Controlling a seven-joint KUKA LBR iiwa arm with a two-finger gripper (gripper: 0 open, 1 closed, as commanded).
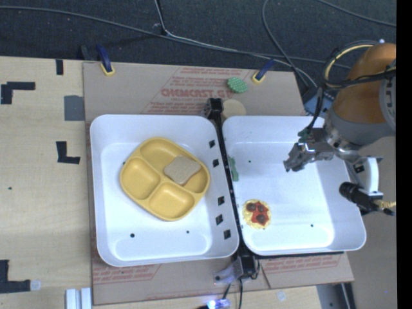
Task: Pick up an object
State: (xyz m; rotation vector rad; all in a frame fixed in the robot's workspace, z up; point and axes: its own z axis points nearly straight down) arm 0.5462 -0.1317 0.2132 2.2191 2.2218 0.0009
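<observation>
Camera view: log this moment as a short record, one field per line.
left bin: holds yellow divided plate
on plate: tan bread slice, in the plate's right compartment
right bin: small pizza toy near its front left corner
gripper: over right bin, apart from the pizza toy, nothing seen held
behind bins: green item on cardboard

Light: bright, even, from overhead.
Bins (109, 237): white floors near blown out, faint sheen.
Shadows: soft and short beneath the yellow tray (165, 179) and the arm (360, 102).
Sharpness: mildly soft throughout; small detail grainy.
Background: dark floor (193, 5) underexposed.
</observation>
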